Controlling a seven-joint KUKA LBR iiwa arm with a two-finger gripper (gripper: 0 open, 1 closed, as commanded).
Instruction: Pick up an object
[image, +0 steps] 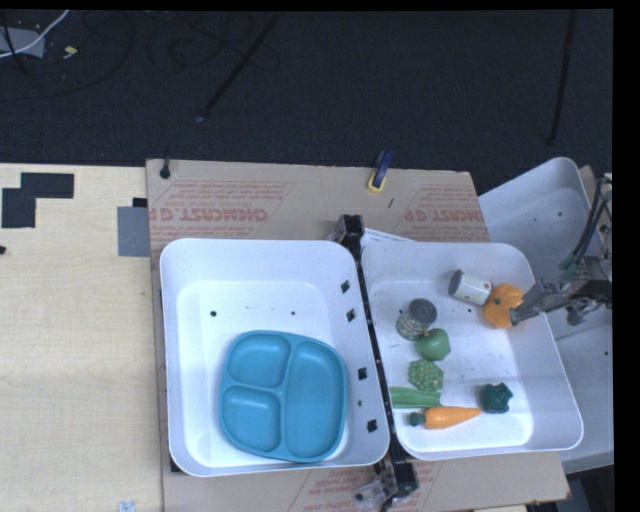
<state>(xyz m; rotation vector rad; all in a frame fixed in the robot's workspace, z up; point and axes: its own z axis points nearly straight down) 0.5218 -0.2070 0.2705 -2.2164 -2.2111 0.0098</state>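
Can't tell how the gripper (522, 314) fingers are set; it sits at the right white plastic bin's (545, 420) right rim, touching a round orange toy fruit (501, 304). Bin's near-right corner looks roomy.

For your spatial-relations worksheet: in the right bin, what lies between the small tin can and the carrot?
In the camera view, between the tin can and the carrot lie a green apple-like fruit, a bumpy green piece and a long green vegetable.
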